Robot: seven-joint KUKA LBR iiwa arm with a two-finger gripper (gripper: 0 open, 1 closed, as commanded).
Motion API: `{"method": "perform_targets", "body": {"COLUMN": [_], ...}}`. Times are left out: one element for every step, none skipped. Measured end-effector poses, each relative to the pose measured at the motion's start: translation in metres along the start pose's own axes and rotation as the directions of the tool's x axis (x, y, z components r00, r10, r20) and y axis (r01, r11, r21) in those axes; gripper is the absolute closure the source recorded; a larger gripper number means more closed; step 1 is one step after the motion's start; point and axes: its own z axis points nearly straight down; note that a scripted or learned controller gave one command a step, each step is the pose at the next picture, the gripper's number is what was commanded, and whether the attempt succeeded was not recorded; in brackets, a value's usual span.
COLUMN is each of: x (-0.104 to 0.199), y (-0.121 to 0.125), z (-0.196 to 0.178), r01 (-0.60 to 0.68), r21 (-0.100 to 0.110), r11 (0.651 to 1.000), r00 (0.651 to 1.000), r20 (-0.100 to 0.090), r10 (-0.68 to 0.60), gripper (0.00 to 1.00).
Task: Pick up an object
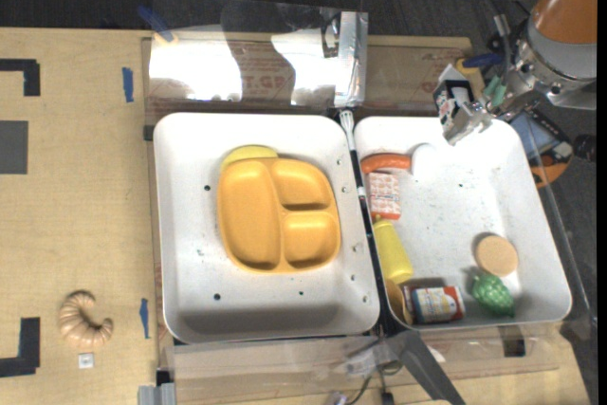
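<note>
The gripper (462, 120), its grip state impossible to tell, hung over the right bin's (446, 194) upper edge. Well below it lay a round wooden disc (496, 254), green toy (493, 292), can (434, 302) and yellow bottle (391, 249). An orange tray (278, 213) sat in the left bin (180, 204).

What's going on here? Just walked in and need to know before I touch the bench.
The arm's tool hangs over the right bin's top edge, with nothing seen in it. In that bin lie a yellow bottle, a can, a green toy and a round disc. The left bin holds a yellow tray.
</note>
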Motion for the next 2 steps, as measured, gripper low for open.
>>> {"method": "perform_targets", "body": {"x": [0.052, 0.097], "y": [-0.051, -0.066], "z": [0.06, 0.117], "r01": [0.012, -0.101], "r21": [0.01, 0.012], "r11": [1.0, 0.995], "r00": [1.0, 0.995], "r20": [-0.007, -0.006], "r10": [-0.012, 0.101], "gripper": [1.0, 1.0]}}
